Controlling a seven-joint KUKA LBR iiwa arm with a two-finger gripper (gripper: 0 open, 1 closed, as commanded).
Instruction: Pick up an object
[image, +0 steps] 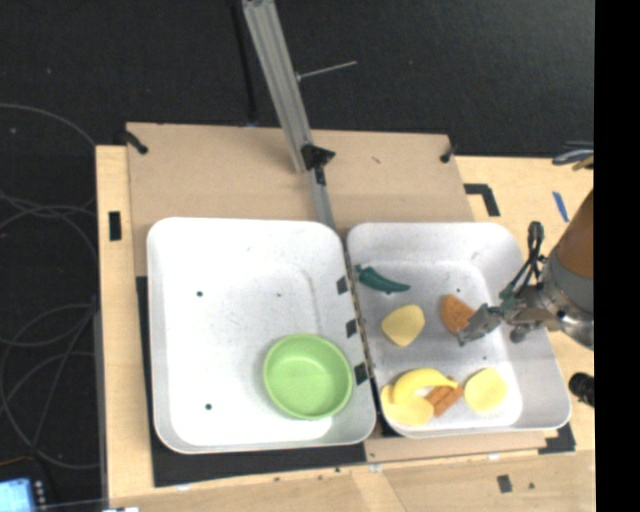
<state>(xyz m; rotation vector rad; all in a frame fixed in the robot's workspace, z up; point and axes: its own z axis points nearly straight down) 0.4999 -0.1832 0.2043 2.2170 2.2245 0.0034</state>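
The hand (478, 325) hangs low in the right bin (500, 245) just beside an orange piece (456, 313) — whether it grips I cannot tell. A green bowl (307, 375) sits in the left bin (230, 260).

Two bins side by side on bench (230, 170). Left bin (200, 270): bowl (307, 375) at near right corner. Right bin (440, 245): several small food-shaped pieces (404, 325), clustered centre and near edge.
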